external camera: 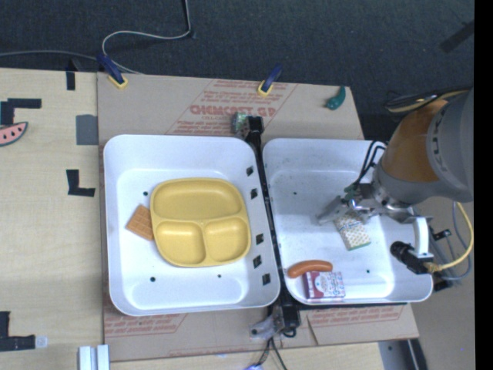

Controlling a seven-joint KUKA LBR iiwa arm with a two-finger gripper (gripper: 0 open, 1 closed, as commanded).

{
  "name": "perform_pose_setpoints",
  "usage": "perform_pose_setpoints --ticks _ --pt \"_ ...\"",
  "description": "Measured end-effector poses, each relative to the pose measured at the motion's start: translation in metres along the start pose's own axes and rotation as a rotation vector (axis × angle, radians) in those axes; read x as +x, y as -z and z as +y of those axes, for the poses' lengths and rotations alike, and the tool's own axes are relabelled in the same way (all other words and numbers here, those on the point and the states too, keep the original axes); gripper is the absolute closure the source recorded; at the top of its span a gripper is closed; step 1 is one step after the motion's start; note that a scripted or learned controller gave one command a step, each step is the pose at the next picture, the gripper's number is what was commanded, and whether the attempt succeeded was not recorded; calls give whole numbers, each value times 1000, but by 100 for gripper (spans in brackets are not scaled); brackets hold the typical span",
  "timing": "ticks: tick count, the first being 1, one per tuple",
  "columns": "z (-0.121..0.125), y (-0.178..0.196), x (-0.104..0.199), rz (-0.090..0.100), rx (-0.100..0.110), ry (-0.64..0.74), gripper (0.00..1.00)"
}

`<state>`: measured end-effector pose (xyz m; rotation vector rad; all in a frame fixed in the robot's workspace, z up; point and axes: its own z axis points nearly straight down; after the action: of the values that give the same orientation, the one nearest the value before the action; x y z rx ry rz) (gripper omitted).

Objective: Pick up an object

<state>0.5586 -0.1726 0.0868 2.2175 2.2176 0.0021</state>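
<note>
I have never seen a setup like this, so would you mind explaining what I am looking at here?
This is one picture from a camera fixed above a bench, looking down at a slant. The grey and orange shape at right is a robot arm; its gripper hangs over the right bin, just above a small speckled packet. I cannot tell whether it holds anything. Nearer the front lie a sausage and a small red carton. The left bin has a yellow divided tray with a cracker tucked under its edge.
</note>
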Motion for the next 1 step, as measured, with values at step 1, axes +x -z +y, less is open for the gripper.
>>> perform_pose_setpoints --ticks 1 --pt "37 0 0 1 1 1 0"
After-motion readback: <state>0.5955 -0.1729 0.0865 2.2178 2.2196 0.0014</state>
